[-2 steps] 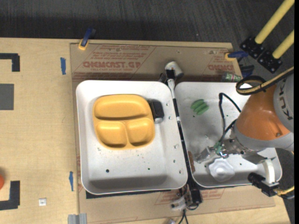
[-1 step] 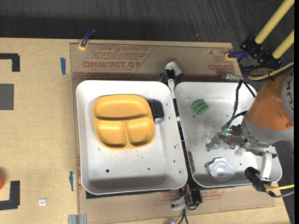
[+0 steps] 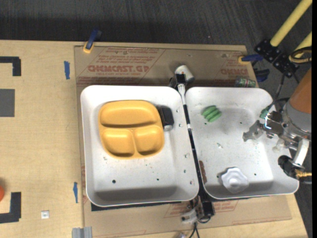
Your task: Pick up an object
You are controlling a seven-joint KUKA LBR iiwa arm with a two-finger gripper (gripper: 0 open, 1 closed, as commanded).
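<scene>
Nearest the camera, at the front of the right bin (image 3: 257, 185), lies a small clear-white plastic piece (image 3: 233, 178), lumpy and pale against the white floor. Further back in the same bin sits a small ridged green object (image 3: 211, 113), well apart from the plastic piece and standing out sharply. The tool (image 3: 255, 131) hangs over the right side of this bin, carried by the arm (image 3: 302, 103) reaching in from the right; nothing can be seen between its parts, and from this slant I cannot tell whether it is spread or pressed together.

The left bin (image 3: 94, 148) holds a yellow three-compartment tray (image 3: 132, 128) with a small dark object (image 3: 166, 117) just beside its right edge.

For a clean pick, I judge the green object the better target: it lies free of the walls with open floor around it. The tool should come straight down centred on it and close across its narrow side.

Behind the bins, the cardboard sheet (image 3: 119, 63) on the counter (image 3: 34, 133) bears red print reading roughly "CHEMCAST GP"; the smaller lines are too fine to read.
</scene>
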